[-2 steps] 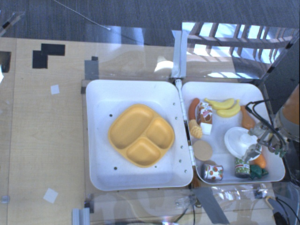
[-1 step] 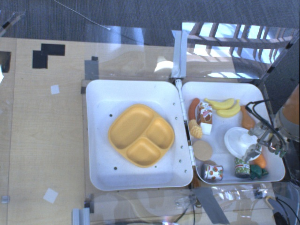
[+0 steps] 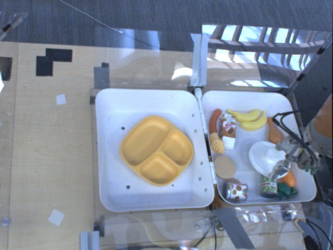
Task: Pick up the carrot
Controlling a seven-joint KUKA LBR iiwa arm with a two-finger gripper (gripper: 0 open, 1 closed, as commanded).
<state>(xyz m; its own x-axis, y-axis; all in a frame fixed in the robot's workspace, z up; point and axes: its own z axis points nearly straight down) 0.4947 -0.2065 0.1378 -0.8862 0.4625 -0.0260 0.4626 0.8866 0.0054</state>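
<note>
The carrot, a short orange plastic toy with a dark green leafy tuft, lies in the near right corner of the right-hand shallow white bin. Its tuft points towards the bin's front wall. It is crowded there: a small green-labelled tin stands just beside it on the left, and a white round bowl sits a little further back.

The two-finger gripper hangs over the bowl's right edge, near the carrot's orange end but seemingly apart from it. Whether it is spread or closed I cannot tell, since cables and metalwork blur together at this slant. Nothing is visibly gripped.

Another orange piece lies further back along the bin's right side, past the yellow plastic bananas. It may be a second vegetable, but the tufted one is the surer carrot.

As a hollow toy, the carrot is probably light, stiff and rather slick, so it may squirt sideways if pinched near its taper. The best hold looks to be across the thick orange body (not the tuft, which is likely thinner and uneven), with the jaws set square to its length. The tin and the bin's corner leave little room, so one jaw must slip between tin and carrot without toppling the tin. The task looks not yet begun in earnest: the carrot rests on the bin floor.
</note>
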